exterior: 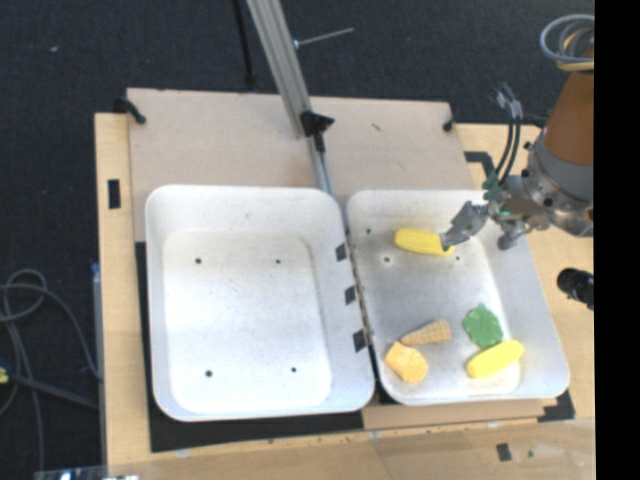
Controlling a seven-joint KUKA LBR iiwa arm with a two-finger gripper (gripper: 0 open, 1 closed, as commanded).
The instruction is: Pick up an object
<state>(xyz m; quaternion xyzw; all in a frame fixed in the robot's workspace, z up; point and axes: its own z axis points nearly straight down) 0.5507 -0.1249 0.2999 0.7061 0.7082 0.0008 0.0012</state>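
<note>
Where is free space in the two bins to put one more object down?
The left bin has bare floor from wall to wall. In the right bin the middle is bare, between the yellow piece near the hand and the front group. It is crowded at the front: orange piece, cone, green piece, second yellow piece.

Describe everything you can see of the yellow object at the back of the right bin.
The yellow object is a smooth, elongated, banana-like piece that looks like plastic. It lies flat on the floor of the right bin, near the far wall, its long axis running almost left to right. Its right end meets a finger of the end effector in this view; whether they really touch is unclear. The other items lie apart, nearer the front.
</note>
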